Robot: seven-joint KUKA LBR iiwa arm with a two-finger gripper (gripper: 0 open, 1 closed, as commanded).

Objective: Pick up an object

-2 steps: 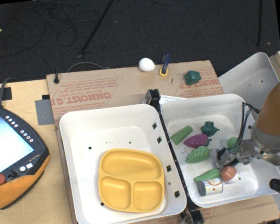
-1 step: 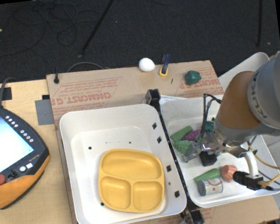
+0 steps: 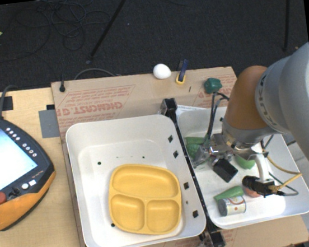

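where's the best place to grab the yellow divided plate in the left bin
Probably its raised outer rim on the view's left side, from straight above. The yellow plate lies flat in the left bin, so only rims and dividers stand up, and that side has bare bin floor beside it.

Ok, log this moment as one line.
phase: reach | arm over right bin | gripper low beside green object, grasp unconfirmed | left bin: yellow divided tray | right bin also: small can
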